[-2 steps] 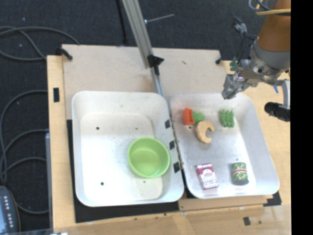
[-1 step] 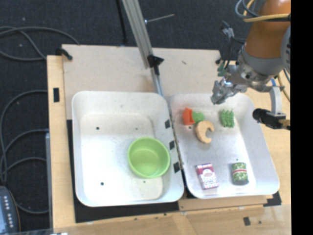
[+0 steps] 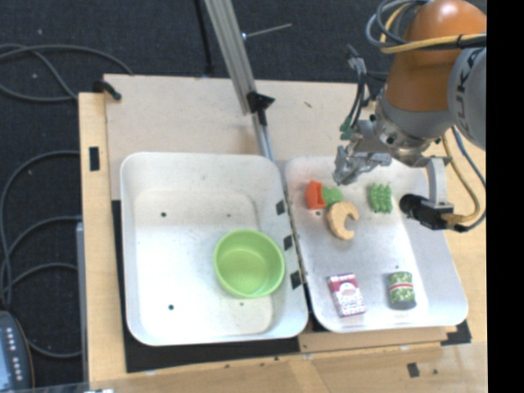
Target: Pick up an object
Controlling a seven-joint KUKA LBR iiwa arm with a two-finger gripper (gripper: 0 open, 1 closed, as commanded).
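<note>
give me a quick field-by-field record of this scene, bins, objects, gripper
left bin: holds a green bowl, upright, near its right wall
right bin: holds five small items
far items: orange block touching a small green piece; ridged green block apart
middle: tan crescent piece
near items: red and white pack; green can
gripper: over the right bin's far end, above the small green piece
held: nothing visibly held

The two bins (image 3: 164, 178) looked like matt white plastic, faintly speckled. The green bowl (image 3: 249, 264) was smooth plastic with a soft sheen. The bench (image 3: 188, 113) seemed pale, matt board, and the slanted rail (image 3: 232, 43) brushed metal.
</note>
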